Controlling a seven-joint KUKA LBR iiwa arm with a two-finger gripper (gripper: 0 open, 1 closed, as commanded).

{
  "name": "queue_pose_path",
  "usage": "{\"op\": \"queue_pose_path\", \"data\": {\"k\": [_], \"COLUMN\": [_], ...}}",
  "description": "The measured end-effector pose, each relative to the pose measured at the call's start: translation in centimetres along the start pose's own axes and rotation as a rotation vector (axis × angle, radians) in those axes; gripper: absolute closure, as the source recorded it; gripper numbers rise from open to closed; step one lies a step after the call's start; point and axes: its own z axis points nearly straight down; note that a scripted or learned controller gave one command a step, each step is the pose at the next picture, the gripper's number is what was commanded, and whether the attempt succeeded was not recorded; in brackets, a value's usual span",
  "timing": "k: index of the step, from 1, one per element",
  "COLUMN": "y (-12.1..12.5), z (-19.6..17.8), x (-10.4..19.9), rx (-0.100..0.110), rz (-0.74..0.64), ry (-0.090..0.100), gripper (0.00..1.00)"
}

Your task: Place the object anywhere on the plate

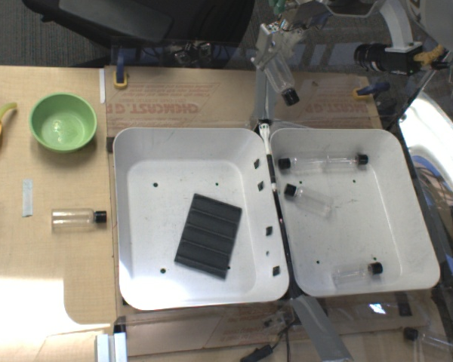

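Gripper (pixel 275 36) raised above the bench, clamped on a clear vial (pixel 280 78) that hangs from its fingers.

The vial slants down from the fingers, its black cap at the lower end, over the cardboard beyond both bins. It looks light, stiff and slick, likely to swivel or slip when pinched near one end; a grip at mid-body would probably hold steadier. The dark ribbed plate (pixel 208 235) lies well below and to the left of the gripper, in the left bin (pixel 136 202).
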Motion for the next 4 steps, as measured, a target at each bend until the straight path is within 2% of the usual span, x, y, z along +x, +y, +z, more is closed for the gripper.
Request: {"op": "queue_pose_path", "data": {"k": [2,4], "y": [2.4,4.2], "z": [0.0,-0.2], "x": [5.0,8.5], "rx": [-0.001,-0.003], "rz": [-0.037,-0.178], "ry": [0.000,-0.001], "gripper": [1.00,1.00]}}
